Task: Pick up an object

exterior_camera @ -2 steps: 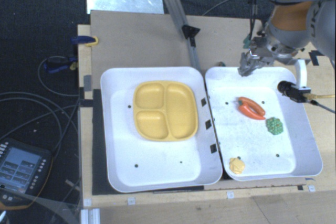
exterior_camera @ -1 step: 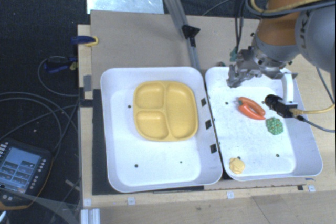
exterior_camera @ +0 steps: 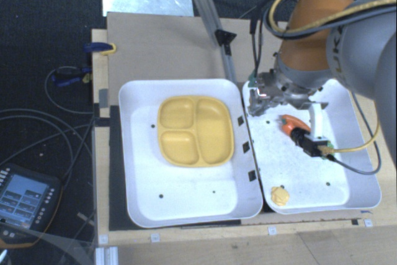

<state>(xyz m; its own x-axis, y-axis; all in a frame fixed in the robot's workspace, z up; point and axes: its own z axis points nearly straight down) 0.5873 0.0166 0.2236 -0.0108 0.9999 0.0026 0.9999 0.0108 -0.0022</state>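
The gripper (exterior_camera: 256, 103) is hovering over the upper left corner of the right bin (exterior_camera: 329, 180), and I cannot tell whether it is apart or together. It seems to be lining up for a grab, and it is likely going to do best by centring over the orange piece (exterior_camera: 289, 123) just beside it and descending straight, clear of the bin wall. That piece is lying on the bin floor, looking small, elongated and bright, partly hidden by the wrist, while a yellow lump (exterior_camera: 280, 195) is sitting well apart near the front.
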